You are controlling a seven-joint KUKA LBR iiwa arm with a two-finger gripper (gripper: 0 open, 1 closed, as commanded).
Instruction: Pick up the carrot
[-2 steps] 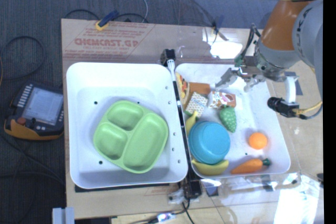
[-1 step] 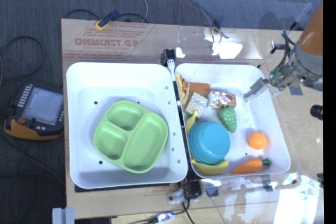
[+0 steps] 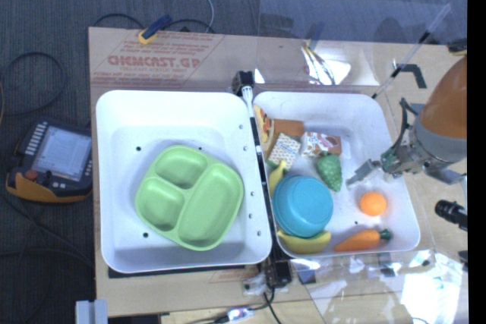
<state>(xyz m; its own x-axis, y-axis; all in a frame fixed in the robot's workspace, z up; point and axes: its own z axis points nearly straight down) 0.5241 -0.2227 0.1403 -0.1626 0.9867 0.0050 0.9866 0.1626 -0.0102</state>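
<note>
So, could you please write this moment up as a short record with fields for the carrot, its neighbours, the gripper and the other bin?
target: carrot, lying near the front edge of the right bin
neighbours: orange ball just behind it, banana and blue bowl to its left
gripper: gripper above the bin's right side, behind the ball, apart from the carrot
left bin: green divided plate

Orange carrot point(image 3: 360, 240), green-tipped, lying flat, right bin's near edge
</note>
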